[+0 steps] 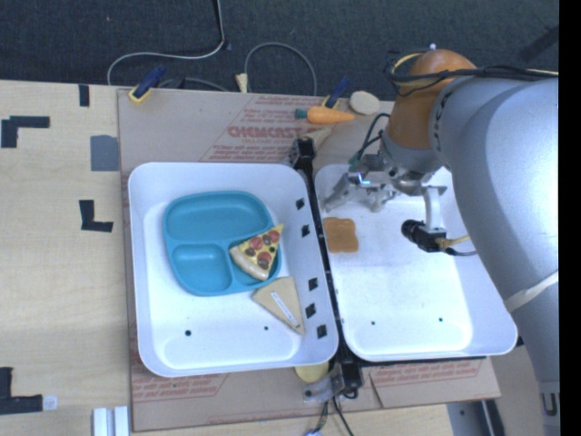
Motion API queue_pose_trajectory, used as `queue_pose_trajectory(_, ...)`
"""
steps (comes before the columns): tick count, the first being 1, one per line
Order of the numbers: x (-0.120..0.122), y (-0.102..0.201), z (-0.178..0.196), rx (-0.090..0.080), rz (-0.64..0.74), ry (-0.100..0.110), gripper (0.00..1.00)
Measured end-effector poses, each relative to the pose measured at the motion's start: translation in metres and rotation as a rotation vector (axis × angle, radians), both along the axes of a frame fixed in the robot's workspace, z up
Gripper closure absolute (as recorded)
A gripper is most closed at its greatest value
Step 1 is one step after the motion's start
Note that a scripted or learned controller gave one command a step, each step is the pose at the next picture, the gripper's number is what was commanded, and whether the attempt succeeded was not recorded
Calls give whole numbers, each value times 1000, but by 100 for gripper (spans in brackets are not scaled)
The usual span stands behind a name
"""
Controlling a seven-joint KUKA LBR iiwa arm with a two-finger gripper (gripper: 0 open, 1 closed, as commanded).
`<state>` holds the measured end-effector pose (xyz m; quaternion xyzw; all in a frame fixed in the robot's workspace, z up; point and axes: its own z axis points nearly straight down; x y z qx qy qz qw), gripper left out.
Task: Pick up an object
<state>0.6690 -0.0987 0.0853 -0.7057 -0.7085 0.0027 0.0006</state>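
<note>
The gripper is hanging low over the right bin, toward that bin's eleven o'clock corner, and I cannot tell how it is set for a grasp.

The likeliest target is the toast, lying flat at about nine o'clock in the right bin, just beside the wall shared with the left bin. It is sitting at six o'clock from the gripper, near but apart. It is looking like a thin, tan-brown, roughly square slab.

The risk I am judging: being so flat and hugging the wall, it is offering little edge, so a descent could be missing it or striking the divider.
</note>
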Motion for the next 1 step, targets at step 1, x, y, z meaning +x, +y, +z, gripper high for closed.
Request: queue_pose_trajectory(1, -40, 2, 1, 1, -4, -9, 0)
